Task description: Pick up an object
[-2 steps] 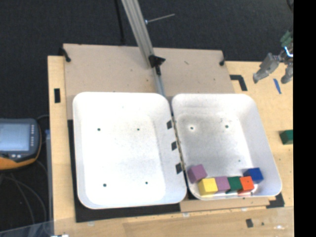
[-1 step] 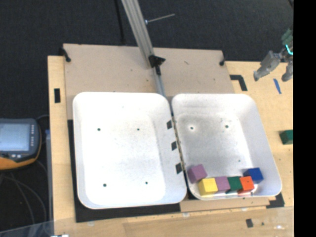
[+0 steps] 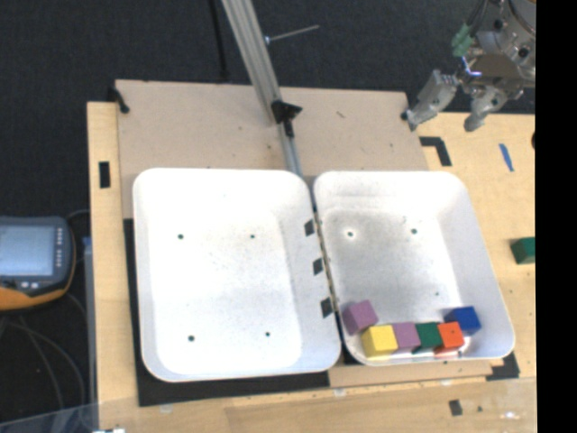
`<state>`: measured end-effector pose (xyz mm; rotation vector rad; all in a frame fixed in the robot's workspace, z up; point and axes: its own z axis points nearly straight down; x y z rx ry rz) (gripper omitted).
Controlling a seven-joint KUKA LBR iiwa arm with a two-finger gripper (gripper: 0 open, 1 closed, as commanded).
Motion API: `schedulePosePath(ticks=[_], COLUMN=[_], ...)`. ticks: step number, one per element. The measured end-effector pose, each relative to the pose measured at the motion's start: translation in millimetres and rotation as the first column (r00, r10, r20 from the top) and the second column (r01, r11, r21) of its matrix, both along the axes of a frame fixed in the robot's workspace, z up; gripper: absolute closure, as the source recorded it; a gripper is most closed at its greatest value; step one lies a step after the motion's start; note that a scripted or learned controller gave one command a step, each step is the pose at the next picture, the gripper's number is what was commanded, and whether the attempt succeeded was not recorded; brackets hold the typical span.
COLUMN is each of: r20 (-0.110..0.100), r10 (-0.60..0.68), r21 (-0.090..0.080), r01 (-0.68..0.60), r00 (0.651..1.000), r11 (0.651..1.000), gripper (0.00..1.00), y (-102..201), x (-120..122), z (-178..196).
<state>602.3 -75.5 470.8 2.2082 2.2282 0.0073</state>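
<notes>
My gripper (image 3: 453, 106): fingers spread, nothing between them — above the bench, beyond the right bin (image 3: 478, 207).
Blocks (image 3: 410, 332): bunched along that bin's near edge.

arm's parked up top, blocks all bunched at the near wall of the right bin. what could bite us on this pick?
1. The blocks sit tightly packed: yellow block, purple, green and orange block touch in a row, so fingers may find no gap.
2. The row hugs the right bin wall, so a descending finger could strike the rim.
3. The gripper is open, far beyond the bin's opposite side; a long approach magnifies aiming error.
</notes>
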Motion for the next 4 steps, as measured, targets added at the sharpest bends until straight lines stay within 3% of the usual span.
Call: schedulePosePath(ticks=[1, 2, 4], r20=[-0.007, 0.005, -0.005], r10=[-0.013, -0.013, -0.01], r21=[-0.002, -0.006, -0.002], r01=[0.013, 0.013, 0.01], r00=[1.0, 1.0, 1.0], r11=[1.0, 1.0, 1.0], gripper=[0.0, 0.0, 0.0], y=[-44.6, -91.3, -128.9], x=[-23.8, -59.8, -62.6], z=[-26.2, 69.8, 76.4])
